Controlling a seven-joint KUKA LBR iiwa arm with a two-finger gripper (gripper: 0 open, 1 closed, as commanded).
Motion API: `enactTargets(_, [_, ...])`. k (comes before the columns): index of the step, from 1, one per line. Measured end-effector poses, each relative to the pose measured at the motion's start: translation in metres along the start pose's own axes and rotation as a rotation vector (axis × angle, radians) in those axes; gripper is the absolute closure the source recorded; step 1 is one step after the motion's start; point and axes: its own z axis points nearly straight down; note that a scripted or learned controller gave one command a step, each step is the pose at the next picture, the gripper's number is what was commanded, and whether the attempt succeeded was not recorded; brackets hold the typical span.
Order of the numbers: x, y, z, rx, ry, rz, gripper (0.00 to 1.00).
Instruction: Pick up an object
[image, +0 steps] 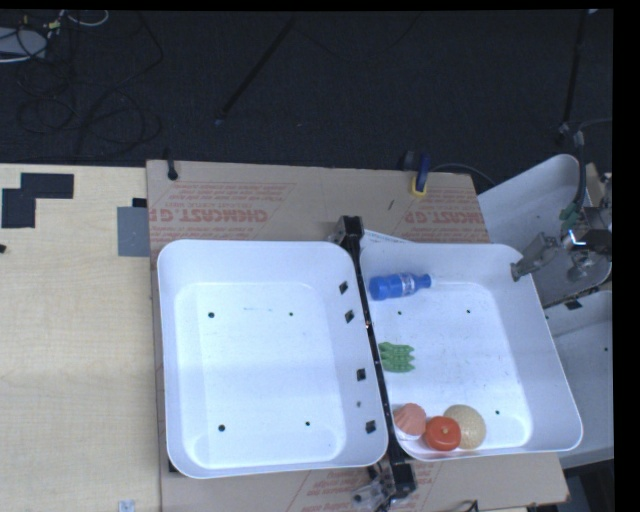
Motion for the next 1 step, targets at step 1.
enactTargets(1, [0.0014, -0.0612, -0.0367, -0.001, 0.001, -0.001, 0.00])
